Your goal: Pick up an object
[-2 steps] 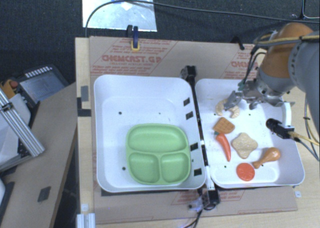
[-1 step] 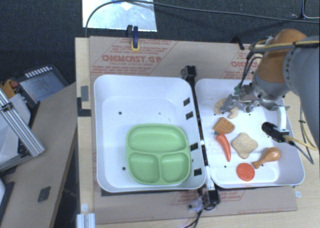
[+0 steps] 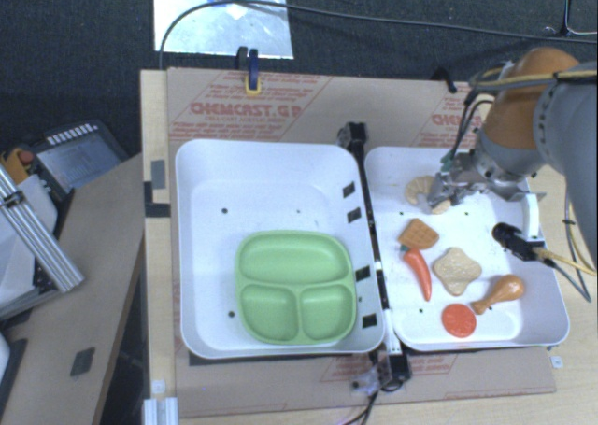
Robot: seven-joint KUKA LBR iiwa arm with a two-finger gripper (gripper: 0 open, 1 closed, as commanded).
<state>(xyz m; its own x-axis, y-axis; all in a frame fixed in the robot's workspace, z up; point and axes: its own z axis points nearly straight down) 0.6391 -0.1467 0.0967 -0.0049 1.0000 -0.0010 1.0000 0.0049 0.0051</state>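
Observation:
My gripper (image 3: 445,190) is low over the far part of the right bin (image 3: 551,316), reaching in from the right. Right beside its tip, on the left, lies a pale beige food piece (image 3: 417,191), partly covered by the gripper; I cannot make out any grip on it. Nearer in the same bin lie an orange biscuit (image 3: 420,234), a red chili pepper (image 3: 420,274), a tan bread slice (image 3: 456,268), a brown drumstick (image 3: 498,293) and a red round slice (image 3: 458,320).
The left bin (image 3: 215,180) holds a green three-compartment plate (image 3: 294,285) toward its front. A black divider strip (image 3: 366,227) runs between the two bins. Cables trail from the wrist at the right.

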